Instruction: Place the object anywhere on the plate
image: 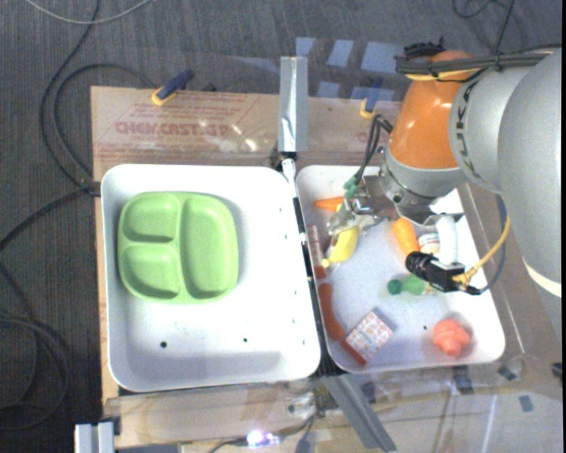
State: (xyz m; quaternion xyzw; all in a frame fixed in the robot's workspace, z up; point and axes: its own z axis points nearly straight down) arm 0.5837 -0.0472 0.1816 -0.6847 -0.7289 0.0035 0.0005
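From my remote station: two white bins (pixel 208 347) rest on a cardboard-covered bench (pixel 198 125) above dark carpet (pixel 38 74) strewn with cables (pixel 66 92); green plate (pixel 179 245) left; gripper (pixel 351 213) state indiscernible.

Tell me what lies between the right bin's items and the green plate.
Only the two bins' adjoining walls stand between them. The green plate sits in the left bin's upper left, its compartments bare. The hand is over the yellow item in the right bin.

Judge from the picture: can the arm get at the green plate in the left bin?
Probably yes. The green plate lies open in the left bin with nothing on it, while the arm hangs over the right bin.
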